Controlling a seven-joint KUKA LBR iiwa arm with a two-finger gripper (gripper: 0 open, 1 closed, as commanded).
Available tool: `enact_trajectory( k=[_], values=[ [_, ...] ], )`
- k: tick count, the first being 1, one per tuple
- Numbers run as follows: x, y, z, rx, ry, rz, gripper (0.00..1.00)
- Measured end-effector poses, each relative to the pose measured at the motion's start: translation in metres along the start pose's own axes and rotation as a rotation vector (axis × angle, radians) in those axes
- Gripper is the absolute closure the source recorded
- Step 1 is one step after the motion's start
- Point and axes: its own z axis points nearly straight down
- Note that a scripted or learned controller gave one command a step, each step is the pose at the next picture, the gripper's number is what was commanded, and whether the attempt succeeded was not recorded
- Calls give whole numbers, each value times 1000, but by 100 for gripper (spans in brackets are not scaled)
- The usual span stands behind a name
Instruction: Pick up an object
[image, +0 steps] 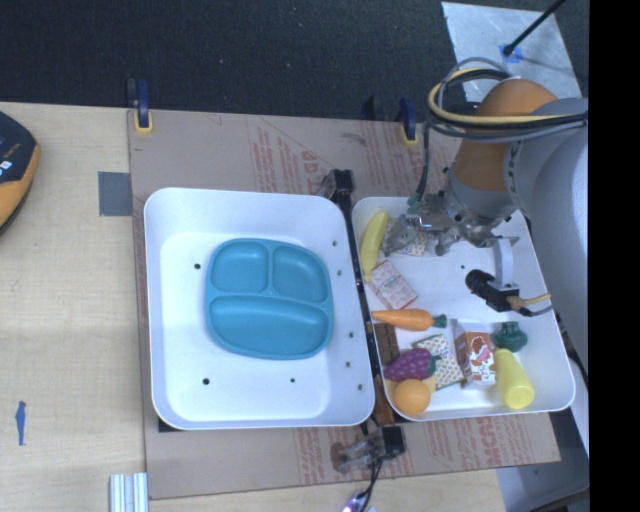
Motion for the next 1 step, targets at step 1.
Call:
enact_trajectory(
  k=[1],
  values=[
    [13,3,0,2,-2,4,0]
  ],
)
